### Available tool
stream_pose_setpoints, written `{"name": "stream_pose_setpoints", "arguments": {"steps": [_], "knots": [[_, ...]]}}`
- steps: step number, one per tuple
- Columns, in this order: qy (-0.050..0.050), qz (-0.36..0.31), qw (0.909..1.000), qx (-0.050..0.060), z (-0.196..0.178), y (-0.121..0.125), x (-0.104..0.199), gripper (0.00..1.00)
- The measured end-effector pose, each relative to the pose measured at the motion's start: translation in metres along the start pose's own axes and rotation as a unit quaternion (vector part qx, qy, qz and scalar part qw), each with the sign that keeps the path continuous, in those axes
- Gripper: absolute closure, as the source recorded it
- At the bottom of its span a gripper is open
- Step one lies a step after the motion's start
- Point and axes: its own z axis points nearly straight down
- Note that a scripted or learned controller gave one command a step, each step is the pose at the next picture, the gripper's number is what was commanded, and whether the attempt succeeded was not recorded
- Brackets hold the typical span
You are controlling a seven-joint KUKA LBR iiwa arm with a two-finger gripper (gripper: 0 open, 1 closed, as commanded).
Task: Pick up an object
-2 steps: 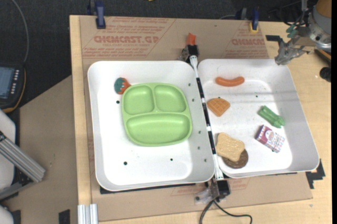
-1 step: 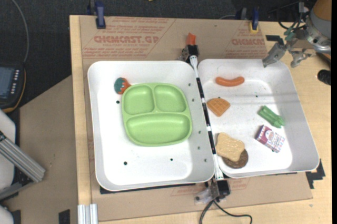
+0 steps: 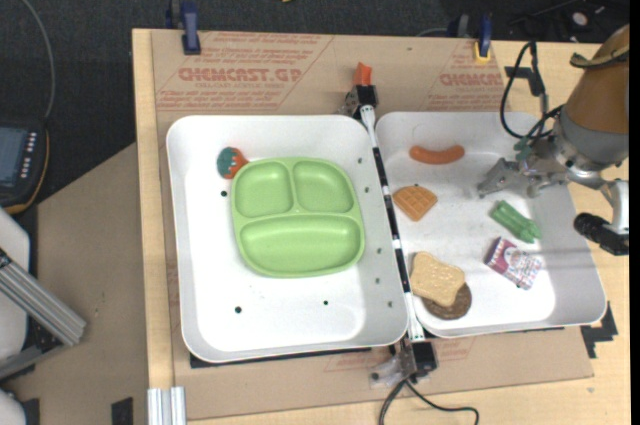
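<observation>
Hovering at the right of the frame over the right bin (image 3: 590, 308), the end effector (image 3: 512, 175) has its fingers spread apart, holding nothing. Nearest is the green piece (image 3: 514, 220), just below it, lying with its long axis slanting toward lower right.

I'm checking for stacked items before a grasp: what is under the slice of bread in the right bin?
The bread slice lies on a dark brown round item, whose edge shows below and right of it. The rest of that item is covered, so I can't identify it.
</observation>
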Motion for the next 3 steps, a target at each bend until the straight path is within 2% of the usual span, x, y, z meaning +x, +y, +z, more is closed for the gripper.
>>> {"name": "stream_pose_setpoints", "arguments": {"steps": [1,2,3], "knots": [[-0.004,0.0,1.0,-0.002,0.009,-0.03,0.016,0.0],[-0.005,0.002,1.0,-0.002,0.009,-0.095,0.01,0.0],[-0.004,-0.001,1.0,-0.004,0.008,-0.086,0.03,0.0]]}}
